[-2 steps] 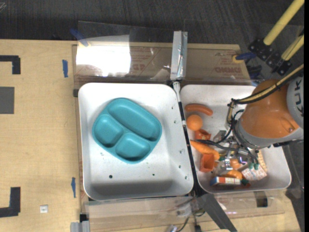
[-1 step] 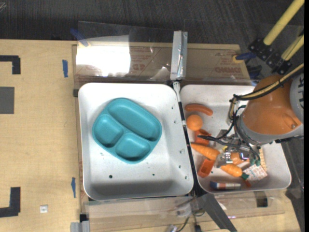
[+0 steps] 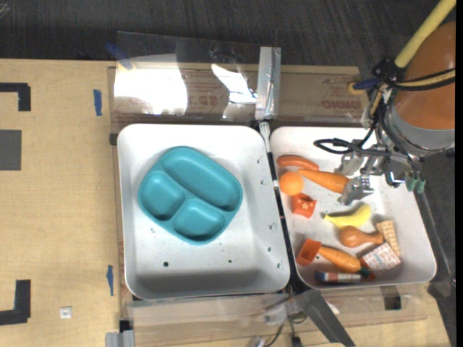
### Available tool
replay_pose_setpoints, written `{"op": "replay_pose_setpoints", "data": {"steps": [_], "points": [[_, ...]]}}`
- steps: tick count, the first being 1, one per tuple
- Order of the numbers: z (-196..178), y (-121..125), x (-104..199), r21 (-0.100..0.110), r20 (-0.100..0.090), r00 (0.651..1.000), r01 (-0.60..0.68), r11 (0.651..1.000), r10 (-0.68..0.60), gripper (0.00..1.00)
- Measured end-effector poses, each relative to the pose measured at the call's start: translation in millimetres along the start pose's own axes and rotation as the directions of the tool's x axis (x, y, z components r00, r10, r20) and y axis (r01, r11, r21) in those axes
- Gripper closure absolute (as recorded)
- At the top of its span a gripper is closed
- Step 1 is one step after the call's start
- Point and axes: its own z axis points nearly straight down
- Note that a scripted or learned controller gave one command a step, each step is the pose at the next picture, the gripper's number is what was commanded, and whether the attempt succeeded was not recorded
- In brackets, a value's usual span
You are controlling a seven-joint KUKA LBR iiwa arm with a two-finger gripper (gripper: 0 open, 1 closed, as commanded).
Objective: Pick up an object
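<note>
One claw [image 3: 357, 188] hangs low in the right bin [image 3: 427, 255], its metal fingers pointing down over the middle of the clutter, and I cannot tell from this slant whether they stand apart or together; nothing shows between them. Just below its tip lies a small yellow banana [image 3: 349, 215], the closest candidate for the pick. It looks like a light, hard plastic toy, smooth and curved, so it may slip or roll; a hold across its thick middle seems safest. Just left of the tip, a long carrot [image 3: 318, 178] lies across the bin with an orange ball [image 3: 291, 183] at its left end, and the ball would likely roll away from closing fingers. A red cube [image 3: 304, 206] sits below the ball. Lower down are a pale orange pear-like piece [image 3: 356, 236], a waffle-patterned piece [image 3: 388, 231], a second carrot [image 3: 337, 257] with an orange cup [image 3: 309, 250] at its left end, a small printed box [image 3: 381, 257] and a marker [image 3: 340, 276] along the bottom wall.

Room is tight: the toys crowd the middle and lower part of this bin, so the fingers may nudge neighbours on the way down. The upper right corner looks more open. The left bin [image 3: 137, 266] holds a teal divided tray [image 3: 189, 194], with bare white floor around it. Both bins sit on the counter [image 3: 51, 215], their walls meeting at a centre ridge, near the ball and cube.
</note>
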Motion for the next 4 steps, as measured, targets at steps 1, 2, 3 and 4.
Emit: {"op": "replay_pose_setpoints", "data": {"steps": [1, 2, 3, 4], "points": [[86, 48, 7, 0.003, -0.015, 0.971, -0.239, 0.971, 0.240, 1.00], [27, 79, -50, -0.001, -0.004, 0.980, -0.199, 0.980, 0.199, 1.00], [51, 93, 30, 0.003, -0.013, 0.979, -0.205, 0.979, 0.205, 1.00], [18, 139, 31, 0.004, -0.008, 0.834, -0.551, 0.834, 0.551, 1.00]]}}
